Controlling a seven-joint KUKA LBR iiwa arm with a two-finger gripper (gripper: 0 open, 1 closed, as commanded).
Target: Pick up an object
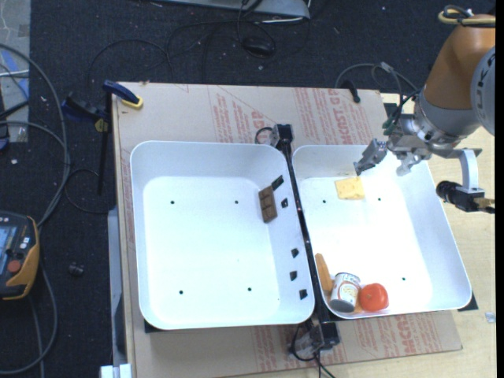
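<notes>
Hand [387, 157], fingers apart, hovers over right bin [441, 235] on cardboard-topped bench [236, 109] above dark floor [63, 46].

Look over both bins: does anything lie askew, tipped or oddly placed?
Yes. In the right bin, a small can lies tipped on its side in the near corner, crowded against a red ball and an orange stick. In the left bin, a brown bar leans tilted against the dividing wall.

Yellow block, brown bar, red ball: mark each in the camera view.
yellow block [350, 188], camera view, middle of its top face
brown bar [268, 205], camera view, middle of its length
red ball [374, 296], camera view, middle of its visible surface
</notes>
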